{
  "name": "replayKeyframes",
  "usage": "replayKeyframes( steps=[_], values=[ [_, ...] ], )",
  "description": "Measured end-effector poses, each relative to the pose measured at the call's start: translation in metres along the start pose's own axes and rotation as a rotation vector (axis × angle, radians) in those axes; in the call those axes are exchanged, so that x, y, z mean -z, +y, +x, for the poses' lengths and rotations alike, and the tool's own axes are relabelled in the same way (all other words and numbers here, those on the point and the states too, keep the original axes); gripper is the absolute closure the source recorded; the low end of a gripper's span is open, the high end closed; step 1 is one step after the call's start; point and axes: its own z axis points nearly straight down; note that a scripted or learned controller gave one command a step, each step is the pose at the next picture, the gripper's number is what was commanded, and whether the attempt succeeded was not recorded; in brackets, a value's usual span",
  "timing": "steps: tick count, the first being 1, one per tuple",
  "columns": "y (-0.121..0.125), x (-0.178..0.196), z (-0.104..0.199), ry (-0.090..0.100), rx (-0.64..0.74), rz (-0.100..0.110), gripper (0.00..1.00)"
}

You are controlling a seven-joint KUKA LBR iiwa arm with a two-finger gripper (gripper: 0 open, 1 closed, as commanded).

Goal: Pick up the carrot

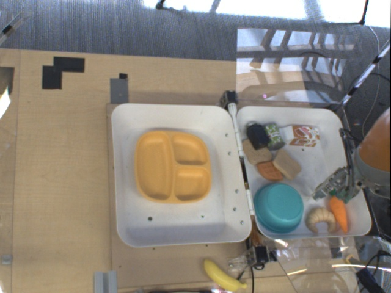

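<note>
Gripper (334,188) just above carrot (339,213), right bin (330,116), near croissant (321,220)

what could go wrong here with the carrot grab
The carrot lies tight against the right bin's wall, so one finger may hit the wall instead of sliding beside it. The croissant lies right next to the carrot and could get nudged or pinched along with it. The gripper sits above the carrot's top end, so a close there may slip off.
</note>
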Motion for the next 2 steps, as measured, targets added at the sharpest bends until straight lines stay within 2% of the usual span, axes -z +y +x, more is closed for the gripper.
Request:
replayKeyframes(
  steps=[1,2],
  values=[
    [0.047,0.066,0.044,0.006,-0.148,0.003,1.0],
    [0.078,0.096,0.091,0.008,-0.213,0.004,1.0]
  ],
)
